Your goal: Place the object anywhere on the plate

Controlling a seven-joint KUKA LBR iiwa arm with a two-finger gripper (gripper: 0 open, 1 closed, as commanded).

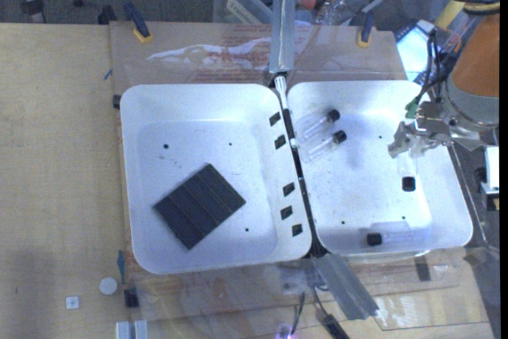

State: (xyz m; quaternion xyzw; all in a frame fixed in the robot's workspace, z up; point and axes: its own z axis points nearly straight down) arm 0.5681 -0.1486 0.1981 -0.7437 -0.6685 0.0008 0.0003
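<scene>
Pincer (406,145) above right bin (444,218)

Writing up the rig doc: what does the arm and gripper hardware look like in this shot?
The arm enters at the right edge with a broad orange band, grey casing just below it. Dark cables loop down its left side toward the wrist. The gripper is a small pale grey metal assembly, with a tiny green spot near its top. No readable markings.

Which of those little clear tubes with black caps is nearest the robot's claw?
The vial at the right, just below the gripper; the others lie farther off.
</scene>
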